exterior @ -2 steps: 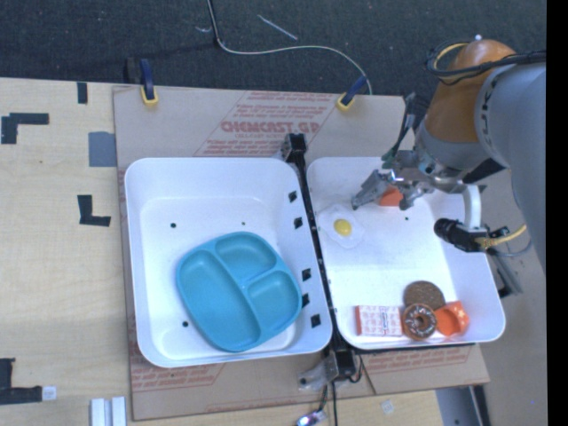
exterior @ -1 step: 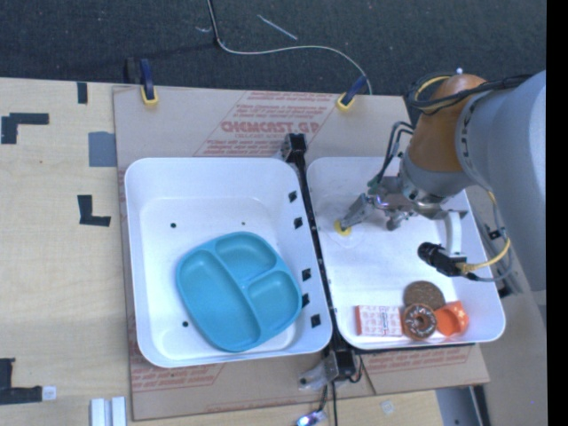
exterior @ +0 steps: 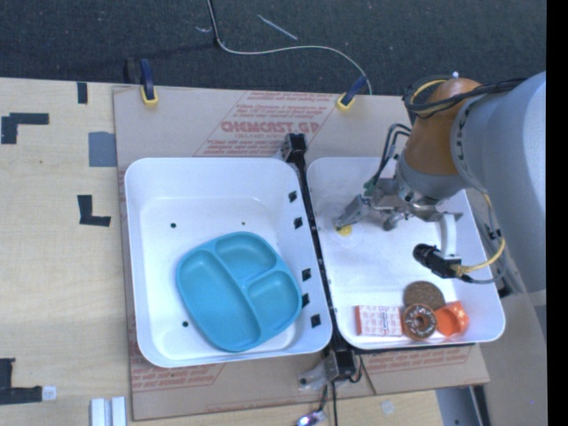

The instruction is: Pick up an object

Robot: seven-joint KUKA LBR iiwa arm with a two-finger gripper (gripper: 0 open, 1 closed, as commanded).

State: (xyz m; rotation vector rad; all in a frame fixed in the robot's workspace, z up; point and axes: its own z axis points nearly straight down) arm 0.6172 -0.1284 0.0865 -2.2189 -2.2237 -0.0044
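Over in the right bin [exterior: 390, 256], gripper [exterior: 348, 216] low near the upper left part, right by a tiny yellow bit [exterior: 343, 230] on the bin floor — can't tell how the jaws stand. Well apart from it, along the near edge: red-and-white packet [exterior: 377, 320], sprinkled donut [exterior: 419, 321], brown round cookie [exterior: 424, 295], orange piece [exterior: 452, 319], all bunched together. Left bin [exterior: 160, 193] holding a blue divided tray [exterior: 238, 289], smooth plastic, three compartments. Both bins sitting on a printed cardboard sheet [exterior: 257, 122] — wooden bench [exterior: 53, 256], dark carpet [exterior: 89, 16] behind.
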